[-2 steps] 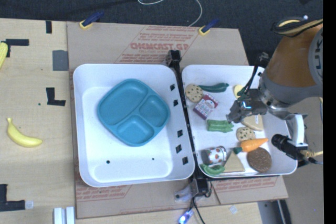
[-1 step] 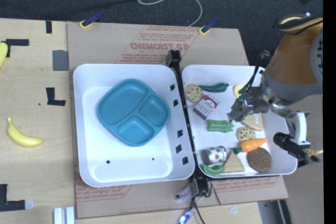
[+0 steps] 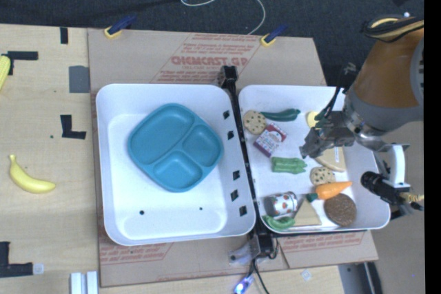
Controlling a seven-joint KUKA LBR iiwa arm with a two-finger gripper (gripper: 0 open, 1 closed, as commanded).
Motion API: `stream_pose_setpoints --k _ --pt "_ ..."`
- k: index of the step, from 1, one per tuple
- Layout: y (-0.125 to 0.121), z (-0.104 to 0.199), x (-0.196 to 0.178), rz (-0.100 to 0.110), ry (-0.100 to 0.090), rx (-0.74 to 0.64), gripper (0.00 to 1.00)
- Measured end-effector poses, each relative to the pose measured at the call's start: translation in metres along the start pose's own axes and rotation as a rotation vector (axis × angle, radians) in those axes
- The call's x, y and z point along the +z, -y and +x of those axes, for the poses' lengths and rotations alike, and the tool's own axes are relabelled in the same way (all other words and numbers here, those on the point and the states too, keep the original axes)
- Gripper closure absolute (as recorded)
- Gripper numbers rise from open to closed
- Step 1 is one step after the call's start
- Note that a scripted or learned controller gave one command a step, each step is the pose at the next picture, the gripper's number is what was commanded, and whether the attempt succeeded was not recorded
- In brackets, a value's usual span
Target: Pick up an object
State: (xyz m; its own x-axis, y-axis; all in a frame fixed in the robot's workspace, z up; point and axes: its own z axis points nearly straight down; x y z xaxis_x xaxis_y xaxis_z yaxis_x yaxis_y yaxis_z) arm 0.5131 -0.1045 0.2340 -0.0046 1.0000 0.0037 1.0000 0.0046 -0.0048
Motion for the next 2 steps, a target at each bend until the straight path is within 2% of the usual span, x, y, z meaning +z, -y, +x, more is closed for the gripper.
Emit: stream_pose_setpoints --k 2 --pt "-0.0004 0.0023 -0.0184 0.002 -0.003 -0.004 1.00"
